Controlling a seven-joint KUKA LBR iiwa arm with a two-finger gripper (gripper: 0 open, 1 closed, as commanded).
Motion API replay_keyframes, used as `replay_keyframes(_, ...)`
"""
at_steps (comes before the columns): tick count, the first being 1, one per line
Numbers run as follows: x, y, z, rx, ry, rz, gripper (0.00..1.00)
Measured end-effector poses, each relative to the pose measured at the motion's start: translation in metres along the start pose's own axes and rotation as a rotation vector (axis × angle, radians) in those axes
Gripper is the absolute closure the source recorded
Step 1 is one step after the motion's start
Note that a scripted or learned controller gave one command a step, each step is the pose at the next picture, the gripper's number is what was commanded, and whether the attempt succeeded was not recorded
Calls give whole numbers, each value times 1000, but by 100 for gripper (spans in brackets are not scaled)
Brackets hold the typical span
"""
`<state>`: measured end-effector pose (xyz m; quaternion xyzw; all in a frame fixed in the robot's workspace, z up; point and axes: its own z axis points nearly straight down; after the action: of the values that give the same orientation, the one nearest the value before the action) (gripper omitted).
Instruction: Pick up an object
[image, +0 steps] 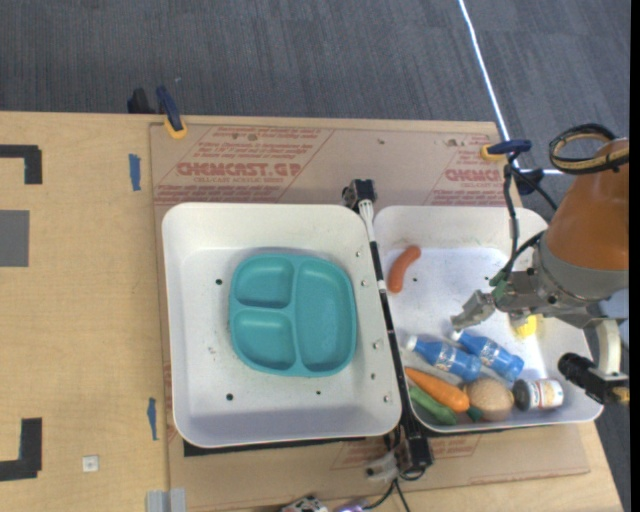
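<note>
nearby, bottles (468, 357), carrot (438, 389) crowd gripper (478, 310).

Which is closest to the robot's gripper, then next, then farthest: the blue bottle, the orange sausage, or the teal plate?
From the gripper:
1. Blue bottle, just below it, right bin.
2. Orange sausage, up-left, same bin.
3. Teal plate, far left, other bin.

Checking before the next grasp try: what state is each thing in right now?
gripper: low in the right bin, above the bottles, holding nothing visible
teal divided plate: flat in left bin, compartments bare
sausage: lying alone
blue bottles: on their sides
carrot: lying flat by potato
</note>
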<state>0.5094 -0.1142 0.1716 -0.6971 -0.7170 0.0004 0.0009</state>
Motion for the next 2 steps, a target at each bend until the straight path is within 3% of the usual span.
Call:
replay_keyframes(1, 2, -10, 68, -5, -2, -56, 0)
replay_keyframes(2, 2, -10, 59, -7, -2, -56, 100)
